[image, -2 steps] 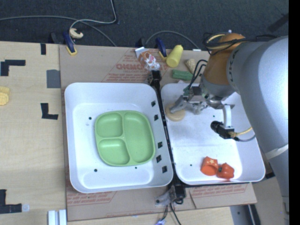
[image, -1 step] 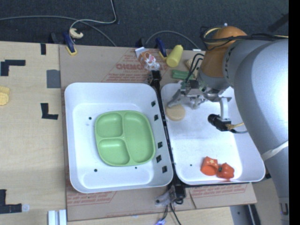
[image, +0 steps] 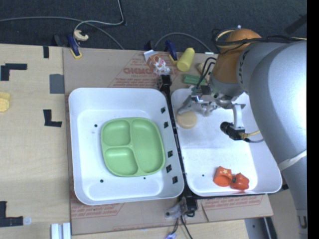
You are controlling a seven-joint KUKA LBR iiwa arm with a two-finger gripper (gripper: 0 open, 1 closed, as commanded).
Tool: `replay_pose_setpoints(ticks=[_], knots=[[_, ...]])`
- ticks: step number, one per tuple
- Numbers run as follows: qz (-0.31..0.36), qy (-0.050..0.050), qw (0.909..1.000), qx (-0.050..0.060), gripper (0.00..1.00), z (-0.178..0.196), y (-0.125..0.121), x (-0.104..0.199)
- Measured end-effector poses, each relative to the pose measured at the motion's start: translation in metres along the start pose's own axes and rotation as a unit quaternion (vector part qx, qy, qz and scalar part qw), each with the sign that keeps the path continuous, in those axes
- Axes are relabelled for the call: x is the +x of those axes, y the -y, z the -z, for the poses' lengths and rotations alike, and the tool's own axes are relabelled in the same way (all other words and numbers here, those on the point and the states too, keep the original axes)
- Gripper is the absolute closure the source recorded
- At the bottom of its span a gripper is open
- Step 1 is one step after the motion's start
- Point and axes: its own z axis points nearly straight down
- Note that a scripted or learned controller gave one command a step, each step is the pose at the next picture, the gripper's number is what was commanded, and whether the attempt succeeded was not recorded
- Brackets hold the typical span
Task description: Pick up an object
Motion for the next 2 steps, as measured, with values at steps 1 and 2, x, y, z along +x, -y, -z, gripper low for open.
replay_pose_setpoints(ticks=[1,2], knots=[[0.001,-0.002,1.0,0.002,0.0,-0.0009,-0.01,0.0008],[0.001,-0.002,1.0,0.001,0.0,-0.0008,-0.0101,0.0004]])
